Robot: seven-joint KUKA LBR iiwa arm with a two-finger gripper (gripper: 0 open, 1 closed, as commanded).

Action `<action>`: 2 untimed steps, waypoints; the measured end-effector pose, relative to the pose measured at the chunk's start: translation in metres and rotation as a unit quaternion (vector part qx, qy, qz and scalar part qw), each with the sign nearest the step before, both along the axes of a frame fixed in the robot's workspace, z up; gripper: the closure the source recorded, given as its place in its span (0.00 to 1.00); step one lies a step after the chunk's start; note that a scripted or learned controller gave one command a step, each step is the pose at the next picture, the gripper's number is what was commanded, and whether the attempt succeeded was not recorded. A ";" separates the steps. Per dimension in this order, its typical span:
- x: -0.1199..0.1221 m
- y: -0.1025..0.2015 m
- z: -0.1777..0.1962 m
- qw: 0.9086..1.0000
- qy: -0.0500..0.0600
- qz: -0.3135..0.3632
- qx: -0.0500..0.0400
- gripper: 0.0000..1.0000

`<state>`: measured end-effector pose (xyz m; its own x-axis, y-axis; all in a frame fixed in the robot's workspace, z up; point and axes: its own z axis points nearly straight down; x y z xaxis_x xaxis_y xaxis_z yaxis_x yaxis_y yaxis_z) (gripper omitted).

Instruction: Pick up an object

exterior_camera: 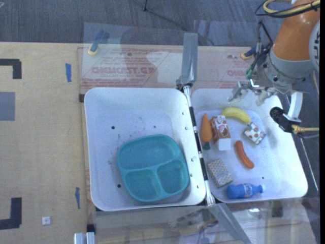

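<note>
tool far edge right bin, grip state: can't tell | risk: banana rolls off, you get an empty pick

Readable text: one faint red print

You can see mirrored red lettering on the cardboard sheet, well left of the gripper behind the bins; its letters are too faint to make out.
</note>
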<state>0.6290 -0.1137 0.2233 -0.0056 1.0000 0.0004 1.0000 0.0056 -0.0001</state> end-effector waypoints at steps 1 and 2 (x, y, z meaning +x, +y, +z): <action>-0.039 -0.022 -0.104 0.999 -0.020 0.036 -0.002 0.00; -0.064 -0.019 -0.112 0.998 -0.033 -0.061 -0.001 0.00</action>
<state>0.5652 -0.1322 0.1111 0.1160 0.9932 0.0023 0.9911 -0.1159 0.0652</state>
